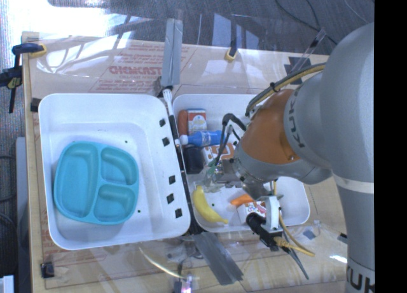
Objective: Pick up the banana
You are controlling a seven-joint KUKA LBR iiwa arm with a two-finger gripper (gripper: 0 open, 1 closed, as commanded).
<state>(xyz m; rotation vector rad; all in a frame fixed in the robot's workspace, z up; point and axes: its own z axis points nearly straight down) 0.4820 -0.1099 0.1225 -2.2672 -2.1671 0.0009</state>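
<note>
The yellow banana [207,206] lies in the right bin [299,212], near its front left corner and close to the wall between the two bins. My gripper [216,173] hangs low over the right bin, just above and slightly right of the banana's far end. The grey arm and its orange band [270,138] cover much of that bin. Nothing shows as held by the gripper.
Behind the banana in the right bin are a blue bottle [203,138], an orange carton [194,121] and a dark item [193,159]. A small orange piece [241,201] and a red-and-white packet [255,210] lie to its right. A teal divided plate [95,182] rests in the left bin [63,110].
</note>
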